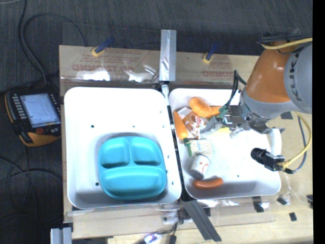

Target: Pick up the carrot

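My gripper (222,120) sits over the upper middle of the right bin (238,161) — I cannot tell how it is set. The carrot (179,127) lies along the bin's left wall, just beside a red-and-white packet (194,123), left of my gripper. Also there: a sausage (207,183) near the front wall, a can (199,165). Left bin (86,105) — blue divided tray (133,168).

bins: 2, white, side by side (76,136) | blue divided tray (133,168): 1, three compartments | carrot (179,126): 1 | sausage (207,183): 1 | small can (199,165): 1 | orange bread-like piece (200,105): 1 | green-patterned packet (199,146): 1 | handheld pendant (33,113): 1
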Robot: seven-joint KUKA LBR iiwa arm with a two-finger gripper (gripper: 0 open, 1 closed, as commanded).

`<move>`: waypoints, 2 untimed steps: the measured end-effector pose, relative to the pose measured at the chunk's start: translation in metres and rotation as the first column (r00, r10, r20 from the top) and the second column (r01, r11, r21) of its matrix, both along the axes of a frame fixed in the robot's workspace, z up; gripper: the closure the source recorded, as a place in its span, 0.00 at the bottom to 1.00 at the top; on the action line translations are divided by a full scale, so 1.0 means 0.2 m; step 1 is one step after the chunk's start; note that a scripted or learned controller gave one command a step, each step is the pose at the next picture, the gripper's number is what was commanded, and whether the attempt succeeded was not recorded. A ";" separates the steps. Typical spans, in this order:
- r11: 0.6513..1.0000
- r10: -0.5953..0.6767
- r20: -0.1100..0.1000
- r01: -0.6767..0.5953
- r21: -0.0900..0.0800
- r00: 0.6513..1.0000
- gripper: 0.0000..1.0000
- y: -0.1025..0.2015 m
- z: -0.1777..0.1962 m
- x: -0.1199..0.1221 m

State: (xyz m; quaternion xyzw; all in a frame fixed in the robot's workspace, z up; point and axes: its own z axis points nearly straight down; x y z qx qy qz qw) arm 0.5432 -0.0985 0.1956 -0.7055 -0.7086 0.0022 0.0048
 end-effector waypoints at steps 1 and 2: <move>0.984 0.180 0.001 -0.180 -0.004 0.984 0.00 -0.18 0.10 0.30; 0.932 0.363 0.013 -0.363 -0.007 0.932 0.00 -0.10 -0.33 0.64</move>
